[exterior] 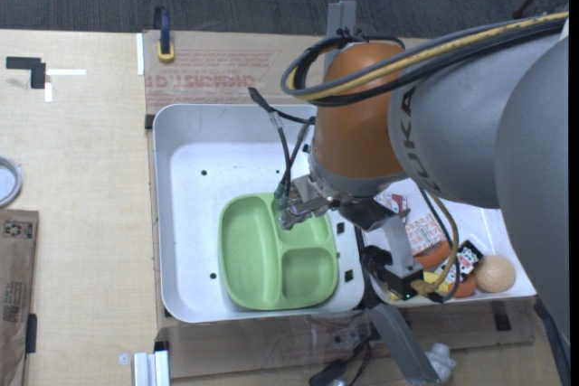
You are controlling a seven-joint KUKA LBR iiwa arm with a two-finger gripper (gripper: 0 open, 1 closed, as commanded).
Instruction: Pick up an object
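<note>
Your gripper sits low over the green divided tray in the left bin, whether open or closed you cannot tell, and its thin, slick rim could slip free, or the tray tilt once lifted.

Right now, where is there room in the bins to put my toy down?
Bare floor lies in the left bin, between its left and back walls and the green tray. The right bin is crowded: egg, packets, and the arm overhead.
</note>
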